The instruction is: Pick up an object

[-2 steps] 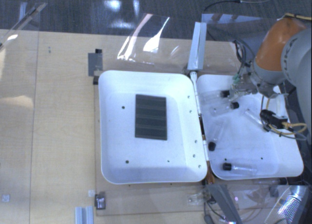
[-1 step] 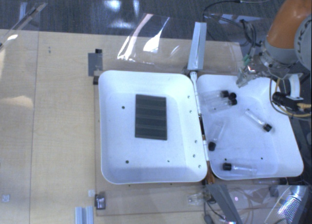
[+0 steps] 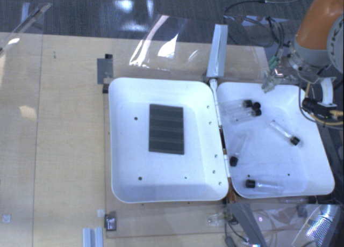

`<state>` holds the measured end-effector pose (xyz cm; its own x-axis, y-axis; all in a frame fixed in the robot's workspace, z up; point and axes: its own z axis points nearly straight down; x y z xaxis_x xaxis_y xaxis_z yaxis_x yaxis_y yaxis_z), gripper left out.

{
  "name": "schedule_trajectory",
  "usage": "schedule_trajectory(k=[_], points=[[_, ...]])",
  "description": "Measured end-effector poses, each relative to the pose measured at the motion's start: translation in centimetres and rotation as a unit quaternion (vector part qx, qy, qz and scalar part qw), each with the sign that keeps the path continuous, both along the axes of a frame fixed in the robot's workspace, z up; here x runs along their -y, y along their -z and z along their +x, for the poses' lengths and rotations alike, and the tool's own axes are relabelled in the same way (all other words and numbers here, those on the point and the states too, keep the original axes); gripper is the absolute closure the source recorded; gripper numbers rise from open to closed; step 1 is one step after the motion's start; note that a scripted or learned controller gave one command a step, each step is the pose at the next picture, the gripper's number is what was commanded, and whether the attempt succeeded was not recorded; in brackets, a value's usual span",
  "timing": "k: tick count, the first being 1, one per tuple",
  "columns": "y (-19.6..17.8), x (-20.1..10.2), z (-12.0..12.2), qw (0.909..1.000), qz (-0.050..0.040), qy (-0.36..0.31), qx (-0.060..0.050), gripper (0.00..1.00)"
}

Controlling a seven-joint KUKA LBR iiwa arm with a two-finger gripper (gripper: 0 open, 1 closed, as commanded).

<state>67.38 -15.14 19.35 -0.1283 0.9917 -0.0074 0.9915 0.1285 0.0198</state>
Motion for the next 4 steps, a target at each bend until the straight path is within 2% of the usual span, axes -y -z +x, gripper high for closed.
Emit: schedule_trajectory(k=[1, 2, 3, 4], points=[[-1.3, -0.1, 0.2, 1.0000, -0.0014, -0.003, 0.005, 1.00], [1.9, -3.5, -0.2, 0.9567, -0.0022, -0.291, -0.005, 1.00], [0.5, -3.6, 0.1, 0.9563, -0.0043, -0.292, 0.001, 1.00], [5.9, -0.6, -0.6, 0.8770, -0.0053, -0.480, -0.006, 1.00]])
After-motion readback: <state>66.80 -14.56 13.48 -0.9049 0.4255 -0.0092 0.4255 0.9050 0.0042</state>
